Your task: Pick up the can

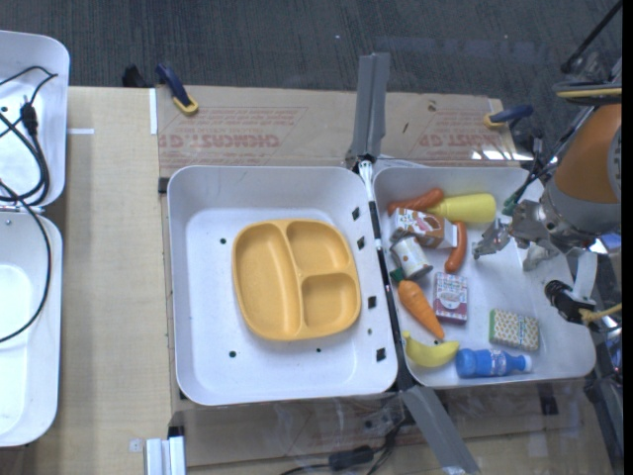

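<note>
The can (408,256) lies untouched at the left of the right bin (569,364), beside the carrot (419,307). The end effector (514,243) hovers right of it, spread, gripping nothing; the pickup remains.

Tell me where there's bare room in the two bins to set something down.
Left bin: bare floor rings the yellow divided plate, widest along the left wall. Right bin: a bare patch between the red box, the patterned box and the gripper. Its left side is crowded: can, carrot, sausages, banana.
</note>
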Robot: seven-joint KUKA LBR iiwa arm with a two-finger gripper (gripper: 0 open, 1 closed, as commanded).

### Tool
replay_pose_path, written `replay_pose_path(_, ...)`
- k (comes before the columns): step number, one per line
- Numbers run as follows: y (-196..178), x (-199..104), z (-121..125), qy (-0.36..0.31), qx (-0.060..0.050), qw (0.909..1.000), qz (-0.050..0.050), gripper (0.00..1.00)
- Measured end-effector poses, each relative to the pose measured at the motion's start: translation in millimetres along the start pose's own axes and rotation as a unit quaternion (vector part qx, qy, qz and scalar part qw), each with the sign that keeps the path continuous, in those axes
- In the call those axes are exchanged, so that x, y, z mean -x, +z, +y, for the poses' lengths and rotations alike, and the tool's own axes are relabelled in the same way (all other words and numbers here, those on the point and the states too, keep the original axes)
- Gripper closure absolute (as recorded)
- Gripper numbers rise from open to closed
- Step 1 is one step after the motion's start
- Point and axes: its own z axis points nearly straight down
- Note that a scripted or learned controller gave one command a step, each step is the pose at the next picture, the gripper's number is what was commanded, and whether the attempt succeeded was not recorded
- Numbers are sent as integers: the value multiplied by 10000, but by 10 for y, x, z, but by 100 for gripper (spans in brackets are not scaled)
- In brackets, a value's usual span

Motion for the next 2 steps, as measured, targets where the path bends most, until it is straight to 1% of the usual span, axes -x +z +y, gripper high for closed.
replay_pose_path(1,1,-22,61,661,7,9978,19,0)
replay_pose_path(2,-4,33,-160,802,6,9968,10,0)
